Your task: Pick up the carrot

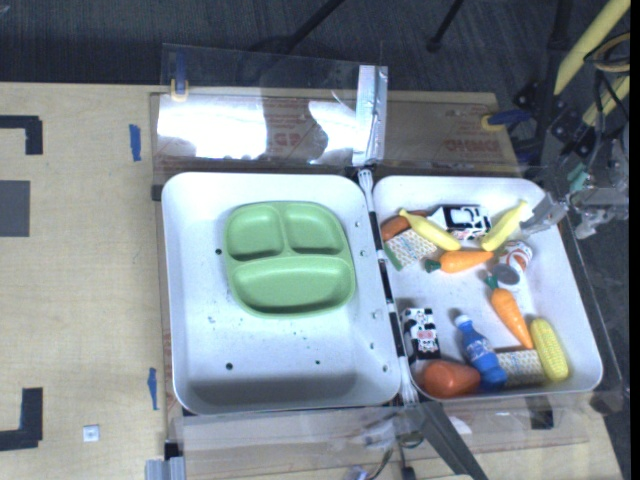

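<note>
**A:** What does the camera view give of the bench and the room?

**B:** A pale wooden bench point(80, 268) with black corner marks and bits of blue tape along its left side. Beyond its far edge the floor is dark carpet, crossed by thin black stand legs. A clear plastic sheet point(270, 113) stands along the far edge behind the bins, catching glare.

**A:** And the bins?

**B:** Two shallow white bins sit side by side. The left bin point(190, 358) carries a green divided plate point(290, 258) near its middle, with dark specks scattered over the bare floor. The right bin point(580, 298) is crowded with toy food.

**A:** Where is the carrot?

**B:** The carrot point(509, 317) lies in the right bin, toward its right edge, tilted, just beside a yellow corn cob point(549, 349) at the near right corner. A second orange piece point(465, 262) lies nearer the bin's centre, touching a banana point(503, 226) that slants toward the far right corner. A blue bottle point(481, 350) and a red-orange vegetable point(450, 377) rest at the near edge, and a small black-and-white carton point(421, 332) sits by the left wall.

**A:** The gripper?

**B:** The gripper point(585, 203) hangs at the far right corner of the right bin, well apart from the carrot. Its fingers blur into cables, so whether they are spread or closed cannot be told.
</note>
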Available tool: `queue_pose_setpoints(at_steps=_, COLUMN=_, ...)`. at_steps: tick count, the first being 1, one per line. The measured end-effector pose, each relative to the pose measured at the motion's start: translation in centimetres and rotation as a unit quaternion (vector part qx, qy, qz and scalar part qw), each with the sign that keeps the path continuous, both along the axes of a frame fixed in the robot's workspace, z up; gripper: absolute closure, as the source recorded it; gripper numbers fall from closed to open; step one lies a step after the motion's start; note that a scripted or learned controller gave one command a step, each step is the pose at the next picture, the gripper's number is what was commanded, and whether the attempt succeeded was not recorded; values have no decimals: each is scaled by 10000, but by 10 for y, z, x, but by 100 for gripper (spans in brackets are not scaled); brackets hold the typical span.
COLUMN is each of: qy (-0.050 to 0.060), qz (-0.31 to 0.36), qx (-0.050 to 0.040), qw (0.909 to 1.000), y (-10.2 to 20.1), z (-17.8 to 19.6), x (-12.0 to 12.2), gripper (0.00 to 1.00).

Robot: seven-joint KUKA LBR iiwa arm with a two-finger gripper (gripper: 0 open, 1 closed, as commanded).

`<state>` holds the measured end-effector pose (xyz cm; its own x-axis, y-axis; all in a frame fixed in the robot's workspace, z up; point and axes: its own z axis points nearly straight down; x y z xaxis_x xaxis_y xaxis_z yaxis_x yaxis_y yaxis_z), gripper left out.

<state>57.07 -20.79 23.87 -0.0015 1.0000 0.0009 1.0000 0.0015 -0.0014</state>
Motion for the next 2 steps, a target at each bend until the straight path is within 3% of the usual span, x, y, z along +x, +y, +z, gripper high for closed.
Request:
queue_pose_setpoints(at_steps=1, qy=-24, qz=-989, qx=-18, qw=9951, y=-16, z=11, x=19, gripper=0)
queue_pose_setpoints(at_steps=2, qy=4, qz=-516, qx=-2, qw=9987, y=36, z=-38, x=15, gripper=0)
